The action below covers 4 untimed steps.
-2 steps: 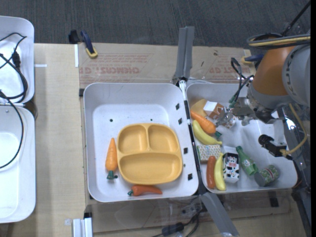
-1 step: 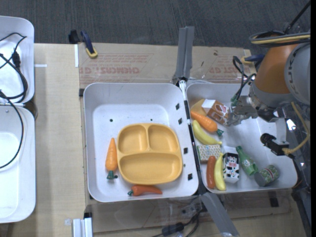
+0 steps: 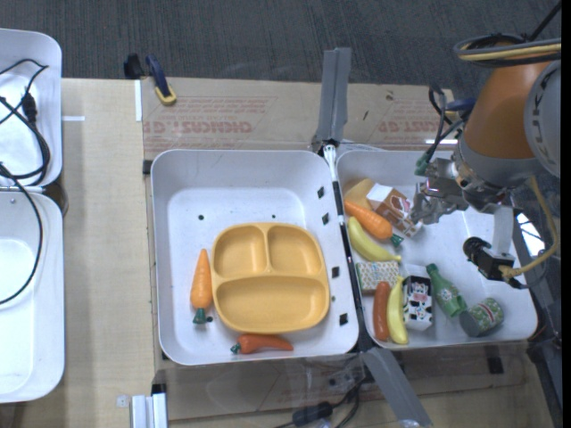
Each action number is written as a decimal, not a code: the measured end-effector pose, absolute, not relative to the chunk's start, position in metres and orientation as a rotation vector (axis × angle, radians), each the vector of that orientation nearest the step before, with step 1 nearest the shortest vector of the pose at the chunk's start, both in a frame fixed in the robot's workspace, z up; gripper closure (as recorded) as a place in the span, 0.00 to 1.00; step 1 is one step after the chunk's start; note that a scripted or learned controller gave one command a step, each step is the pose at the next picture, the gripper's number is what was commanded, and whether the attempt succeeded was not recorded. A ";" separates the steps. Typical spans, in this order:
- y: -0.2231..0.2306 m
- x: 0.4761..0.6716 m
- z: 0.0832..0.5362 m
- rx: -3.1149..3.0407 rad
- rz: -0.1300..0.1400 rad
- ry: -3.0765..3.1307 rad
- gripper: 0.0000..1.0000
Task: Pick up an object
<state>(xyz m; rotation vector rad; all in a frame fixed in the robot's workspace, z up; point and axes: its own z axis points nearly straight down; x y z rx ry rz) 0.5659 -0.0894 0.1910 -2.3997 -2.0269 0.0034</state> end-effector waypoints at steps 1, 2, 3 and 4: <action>-0.089 0.566 0.191 -2.400 0.004 -2.026 0.00; -0.099 0.597 0.109 -2.407 -0.015 -2.036 0.00; -0.100 0.598 0.118 -2.409 -0.016 -2.035 1.00; -0.100 0.598 0.118 -2.409 -0.017 -2.035 0.00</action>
